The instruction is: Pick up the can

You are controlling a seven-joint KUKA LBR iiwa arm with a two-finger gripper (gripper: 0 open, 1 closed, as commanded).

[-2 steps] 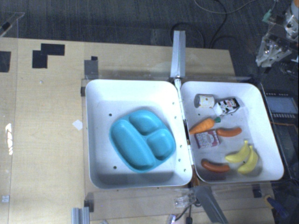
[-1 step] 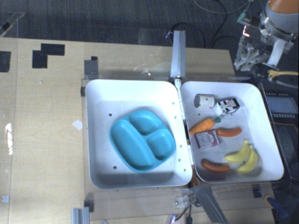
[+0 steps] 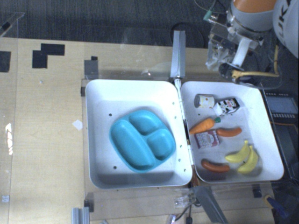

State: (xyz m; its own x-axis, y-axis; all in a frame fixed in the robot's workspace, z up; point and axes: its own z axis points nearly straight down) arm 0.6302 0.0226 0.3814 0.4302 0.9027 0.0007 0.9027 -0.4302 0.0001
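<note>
A divided turquoise plastic plate (image 3: pixel 142 139) sits in the left white bin (image 3: pixel 96 125). In the right white bin's (image 3: pixel 268 125) far left corner, the small silvery can (image 3: pixel 204 101) lies on its side, long axis left-right. Above that bin's far edge hangs the gripper (image 3: pixel 223 59); I cannot tell its fingers' state.

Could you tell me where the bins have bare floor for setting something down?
Left bin: bare floor rings the blue divided tray, widest along its left and far sides. Right bin is crowded: can, carton, carrot, packet, sausages, bananas. Only its far-right corner is bare.
</note>
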